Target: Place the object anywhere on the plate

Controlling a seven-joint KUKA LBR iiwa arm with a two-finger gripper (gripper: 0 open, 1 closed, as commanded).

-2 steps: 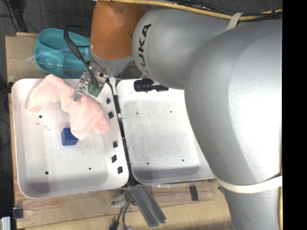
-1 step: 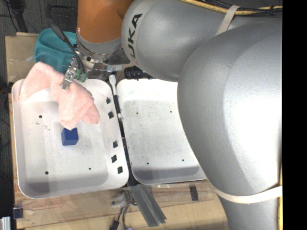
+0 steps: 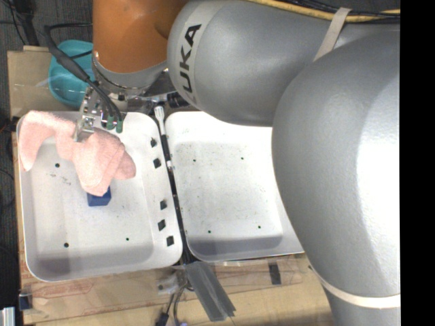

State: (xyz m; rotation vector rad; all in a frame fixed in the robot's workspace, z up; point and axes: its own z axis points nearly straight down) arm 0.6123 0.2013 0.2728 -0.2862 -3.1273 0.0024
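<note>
The gripper (image 3: 92, 124) is positioned over the left bin (image 3: 41, 257) near its 12 o'clock edge, fingers pinching a pink cloth (image 3: 98, 160) that drapes from them towards 6 o'clock, with one end trailing out to the bin's 10 o'clock corner. A small blue block (image 3: 99, 198) lies on the bin floor touching the cloth's lower hem (partly covered by it). A teal plate (image 3: 68, 77) sits outside the bin at 12 o'clock, partly hidden by the arm; the right bin (image 3: 224, 182) adjoins at 3 o'clock.

A robotics lab: a large grey industrial arm (image 3: 285, 66) reaches over two white bins (image 3: 41, 250) on a wooden bench (image 3: 122, 294), with loose cables (image 3: 170, 308).
</note>
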